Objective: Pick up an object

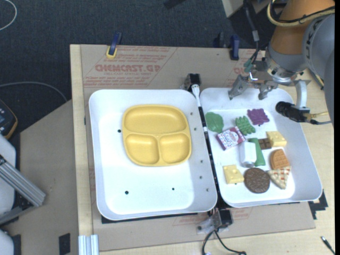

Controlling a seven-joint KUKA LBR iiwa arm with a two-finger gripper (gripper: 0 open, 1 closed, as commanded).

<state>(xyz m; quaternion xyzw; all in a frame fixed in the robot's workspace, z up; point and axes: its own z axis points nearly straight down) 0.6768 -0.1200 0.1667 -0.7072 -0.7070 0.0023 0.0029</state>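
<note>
the pincer hangs w/ its two fingers spread apart and nothing btwn them, over the far rim of the right bin, under the grey arm w/ the orange band. the objs to pick all lie nearer the camera than the pincer, in that same bin: purple piece and green ridged piece closest below it, green leaf below and to its left, pink-white packet further down, then white block, yellow cheese cube, brown round cookie and pizza slice well apart from it at the near end. well off to the pincer's left, the left bin holds a yellow divided tray.
</note>
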